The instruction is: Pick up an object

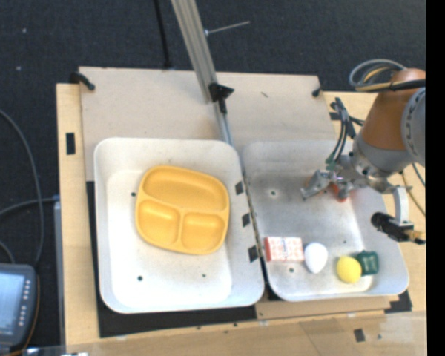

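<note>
The right bin (297,162) holds several objects along its front edge: a red and white box (283,249), a white egg-shaped piece (316,257), a yellow lemon-like ball (348,269) and a small dark green item (368,262). My gripper (320,184) hangs low over the middle right of this bin, well behind those objects and apart from them. A small red spot (343,193) sits right at the gripper's base; I cannot tell whether it is a loose object or part of the tool.
A yellow divided plate (183,208) lies in the left bin (111,258). A slanted metal post (200,50) rises from behind the bins. The arm's orange band (389,121) and cables stand over the right bin's far right corner.
</note>
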`<action>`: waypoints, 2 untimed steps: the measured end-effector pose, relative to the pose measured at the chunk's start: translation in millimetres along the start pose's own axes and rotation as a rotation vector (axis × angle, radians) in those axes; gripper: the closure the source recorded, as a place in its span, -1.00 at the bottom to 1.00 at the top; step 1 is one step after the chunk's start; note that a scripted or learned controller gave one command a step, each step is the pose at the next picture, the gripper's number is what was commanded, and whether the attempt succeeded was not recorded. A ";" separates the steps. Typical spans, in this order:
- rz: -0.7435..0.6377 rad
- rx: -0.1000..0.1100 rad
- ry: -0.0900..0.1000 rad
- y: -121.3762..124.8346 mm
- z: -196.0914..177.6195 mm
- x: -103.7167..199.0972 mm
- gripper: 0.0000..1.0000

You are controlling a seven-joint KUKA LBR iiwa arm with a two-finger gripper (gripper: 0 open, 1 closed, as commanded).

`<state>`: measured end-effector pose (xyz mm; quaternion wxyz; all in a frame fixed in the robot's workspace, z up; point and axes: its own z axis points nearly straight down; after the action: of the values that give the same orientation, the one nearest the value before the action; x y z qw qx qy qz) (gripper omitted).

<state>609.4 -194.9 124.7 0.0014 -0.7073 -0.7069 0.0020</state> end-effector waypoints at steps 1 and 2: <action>0.002 -0.003 -0.001 0.0 24.8 -1.0 -1.00; 0.005 -0.009 -0.002 1.3 11.6 -2.3 1.00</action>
<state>610.6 -197.2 113.1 -0.0025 -0.7090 -0.7052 -0.0004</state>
